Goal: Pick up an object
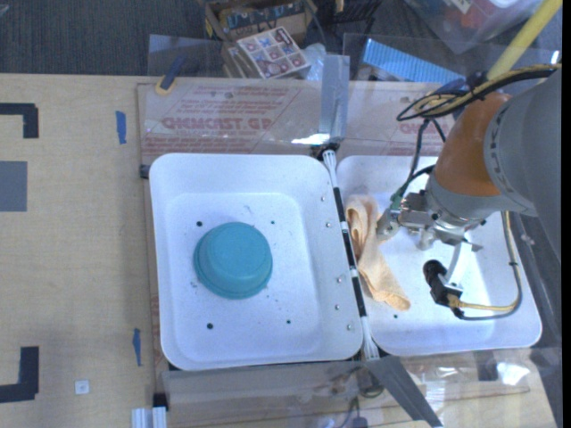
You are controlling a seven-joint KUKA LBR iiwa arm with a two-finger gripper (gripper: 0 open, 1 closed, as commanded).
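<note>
Camera view: pincer [443, 250] over right bin [500, 328], can't tell its state. Risk: descends on bare floor w/ cloth [375, 259] beside it, closes on nothing.

Clear sheet [223, 114] behind bins: faint red print, partly legible "QUIKCAST"; rest unreadable

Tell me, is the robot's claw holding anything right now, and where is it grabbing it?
It cannot be told. The claw is low in the right bin, apart from the tan cloth. The teal bowl sits untouched in the left bin.
</note>
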